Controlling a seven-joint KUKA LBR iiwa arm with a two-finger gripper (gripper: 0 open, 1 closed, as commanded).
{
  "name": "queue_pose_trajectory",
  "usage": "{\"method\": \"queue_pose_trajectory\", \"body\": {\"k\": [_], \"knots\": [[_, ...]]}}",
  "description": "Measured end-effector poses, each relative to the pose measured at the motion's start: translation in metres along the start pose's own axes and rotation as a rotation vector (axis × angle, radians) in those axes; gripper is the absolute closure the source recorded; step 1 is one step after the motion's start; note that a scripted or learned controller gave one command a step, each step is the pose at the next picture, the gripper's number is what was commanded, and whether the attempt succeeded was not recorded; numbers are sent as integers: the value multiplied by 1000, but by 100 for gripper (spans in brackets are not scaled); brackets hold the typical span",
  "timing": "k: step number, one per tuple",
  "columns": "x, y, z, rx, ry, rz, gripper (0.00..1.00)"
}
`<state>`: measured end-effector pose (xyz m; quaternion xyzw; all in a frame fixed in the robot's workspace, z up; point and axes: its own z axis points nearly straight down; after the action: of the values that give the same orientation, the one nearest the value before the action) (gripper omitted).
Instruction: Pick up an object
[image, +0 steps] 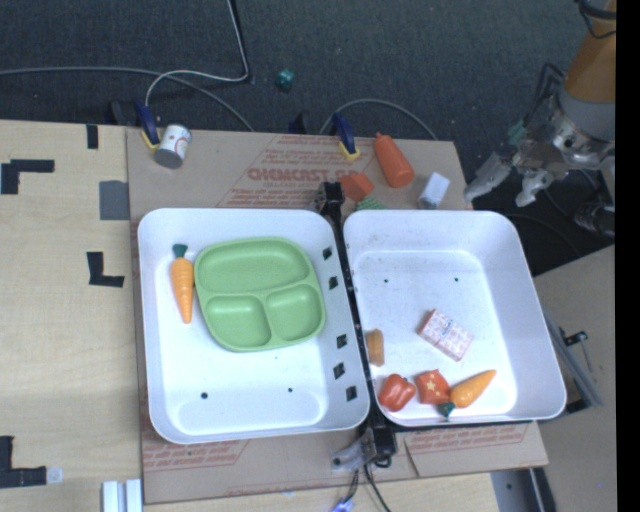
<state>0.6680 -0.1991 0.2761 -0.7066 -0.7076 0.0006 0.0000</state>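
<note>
Pink block (445, 334) well below tool (510, 178)

Dark grey carpet (400, 50) behind a pale wooden bench (60, 330) — cables trailing.

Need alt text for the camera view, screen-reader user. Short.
The gripper hangs above the bench beyond the right bin's far right corner. That bin holds a pink box, red peppers and an orange carrot. The left bin holds a green divided plate beside another carrot.
</note>
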Motion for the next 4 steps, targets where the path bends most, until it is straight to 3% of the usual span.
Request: {"method": "queue_pose_trajectory", "body": {"k": [1,2,3,4], "knots": [[-9,-70,78,3,1,1,0],[23,-72,142,3,2,0,0],[50,-102,164,2,2,0,0],[49,-123,189,-6,-1,0,0]]}}
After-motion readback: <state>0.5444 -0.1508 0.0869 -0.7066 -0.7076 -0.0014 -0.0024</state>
